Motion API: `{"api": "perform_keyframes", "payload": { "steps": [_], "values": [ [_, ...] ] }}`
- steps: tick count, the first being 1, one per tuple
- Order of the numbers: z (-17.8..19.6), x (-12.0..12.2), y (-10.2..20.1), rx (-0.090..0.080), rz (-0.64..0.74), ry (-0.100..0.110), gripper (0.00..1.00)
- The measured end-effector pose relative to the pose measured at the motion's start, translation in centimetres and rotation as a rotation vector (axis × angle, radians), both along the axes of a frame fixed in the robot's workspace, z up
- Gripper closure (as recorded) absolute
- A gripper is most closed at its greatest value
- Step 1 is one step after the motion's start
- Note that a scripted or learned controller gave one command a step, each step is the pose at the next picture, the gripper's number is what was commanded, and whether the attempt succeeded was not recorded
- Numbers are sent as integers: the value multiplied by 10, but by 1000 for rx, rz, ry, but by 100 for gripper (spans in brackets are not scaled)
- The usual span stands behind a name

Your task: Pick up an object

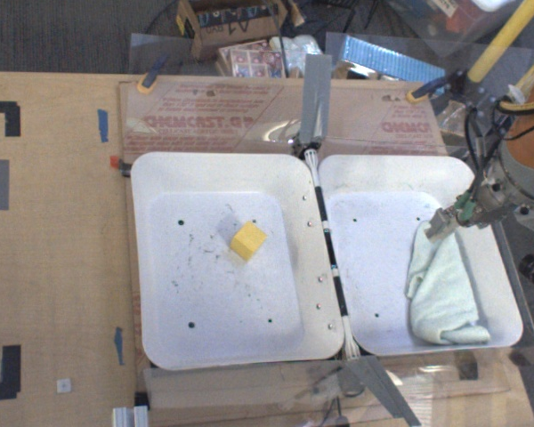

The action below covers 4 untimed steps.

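A: Cloth (443, 294), pale green and soft, lies crumpled in a long fold along the right side of the right bin (374, 238).

B: And the gripper (442, 223)?

A: Its tip sits at the cloth's upper end, touching or just above it; whether the fingers are apart or closed, I cannot tell.

B: Anything else to pick?

A: A small yellow block (247, 241), hard-edged and cube-like, rests near the middle of the left bin (160, 194), whose smooth white floor is speckled with dark scuffs.
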<state>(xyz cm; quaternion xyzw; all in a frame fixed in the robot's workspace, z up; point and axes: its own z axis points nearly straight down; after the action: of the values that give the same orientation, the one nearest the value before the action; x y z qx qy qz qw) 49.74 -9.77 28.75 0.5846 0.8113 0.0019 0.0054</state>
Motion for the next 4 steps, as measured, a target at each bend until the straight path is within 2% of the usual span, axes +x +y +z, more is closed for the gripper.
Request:
{"api": "perform_keyframes", "payload": {
  "steps": [1,2,3,4],
  "values": [
    [37,20,-15,1,89,5,100],
    [-103,4,23,2,246,10,100],
    [-38,-7,145,4,-206,8,100],
    [-66,-18,206,3,-31,14,100]
  ]
}}
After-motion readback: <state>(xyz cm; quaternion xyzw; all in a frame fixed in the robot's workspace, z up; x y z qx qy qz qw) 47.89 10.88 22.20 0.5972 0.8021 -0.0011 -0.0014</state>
